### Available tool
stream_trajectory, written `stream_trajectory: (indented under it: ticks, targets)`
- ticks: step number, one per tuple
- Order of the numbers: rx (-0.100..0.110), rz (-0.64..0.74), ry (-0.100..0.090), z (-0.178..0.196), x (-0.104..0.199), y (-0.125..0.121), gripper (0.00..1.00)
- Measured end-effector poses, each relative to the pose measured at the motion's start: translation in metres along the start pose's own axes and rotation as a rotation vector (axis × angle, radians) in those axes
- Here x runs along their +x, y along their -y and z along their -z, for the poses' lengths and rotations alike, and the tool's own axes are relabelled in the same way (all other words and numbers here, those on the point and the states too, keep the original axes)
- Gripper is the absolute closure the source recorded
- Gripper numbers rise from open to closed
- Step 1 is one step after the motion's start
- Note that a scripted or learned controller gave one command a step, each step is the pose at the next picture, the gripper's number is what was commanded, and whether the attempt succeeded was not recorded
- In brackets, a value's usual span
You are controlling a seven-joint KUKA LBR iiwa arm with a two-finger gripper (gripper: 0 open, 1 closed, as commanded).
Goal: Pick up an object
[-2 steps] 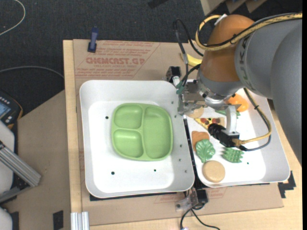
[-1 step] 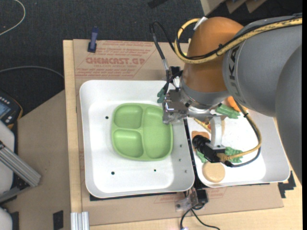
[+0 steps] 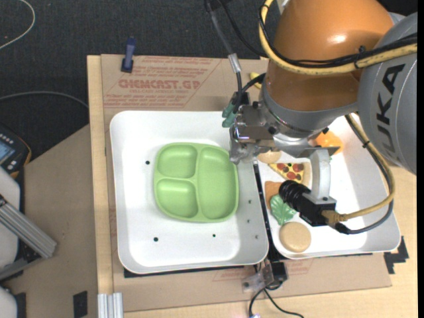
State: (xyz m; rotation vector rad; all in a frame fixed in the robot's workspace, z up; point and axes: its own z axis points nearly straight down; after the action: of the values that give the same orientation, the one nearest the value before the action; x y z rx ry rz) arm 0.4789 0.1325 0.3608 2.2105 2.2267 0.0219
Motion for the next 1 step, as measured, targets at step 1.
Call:
stream_trajectory:
  ticks: [1]
  targets:
    - [0.002,-0.017,0.009,0.0598,-0.0886,-0.0171,1.00]
